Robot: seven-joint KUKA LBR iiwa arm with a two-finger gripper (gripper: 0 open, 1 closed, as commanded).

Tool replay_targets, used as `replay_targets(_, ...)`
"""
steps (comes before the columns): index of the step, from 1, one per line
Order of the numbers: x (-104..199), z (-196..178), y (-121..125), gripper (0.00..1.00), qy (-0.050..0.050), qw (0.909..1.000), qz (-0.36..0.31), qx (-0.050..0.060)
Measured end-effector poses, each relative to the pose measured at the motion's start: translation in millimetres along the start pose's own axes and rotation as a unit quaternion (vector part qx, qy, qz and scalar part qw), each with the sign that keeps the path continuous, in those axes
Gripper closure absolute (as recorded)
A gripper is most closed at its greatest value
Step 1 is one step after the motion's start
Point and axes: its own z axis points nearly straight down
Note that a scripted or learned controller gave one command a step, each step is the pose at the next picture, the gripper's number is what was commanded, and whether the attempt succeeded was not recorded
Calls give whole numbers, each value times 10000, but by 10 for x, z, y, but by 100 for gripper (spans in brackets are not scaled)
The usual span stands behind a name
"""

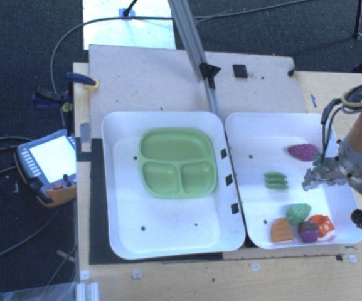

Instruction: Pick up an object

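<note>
In the right bin (250, 130), a purple grape-like cluster (302, 151) is seen at upper right, green pea pods (275, 180) at centre, and green, orange, dark purple and red toys (301, 224) are crowded together at the lower right, their shapes hard to separate. The gripper (314, 179) is held low just right of the pods, nothing visible between its fingers, and whether it is parted or closed cannot be told; the arm is cut off by the right edge of the frame. A green divided plate (177, 162) is set in the left bin (124, 231)

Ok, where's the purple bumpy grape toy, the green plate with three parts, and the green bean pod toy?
Purple bumpy grape toy (302, 151), camera view, middle of the bunch.
Green three-part plastic plate (178, 162), camera view, the ridge where its sections meet.
Green bean pod toy (275, 180), camera view, centre of the pods.
</note>
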Motion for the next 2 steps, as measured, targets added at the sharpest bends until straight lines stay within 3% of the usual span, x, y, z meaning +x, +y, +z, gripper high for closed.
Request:
replay_targets(1, -4, -536, 18, 100, 0, 10000, -1, -3)
replay_targets(2, 483, -659, 111, 100, 13, 10000, -23, 9)
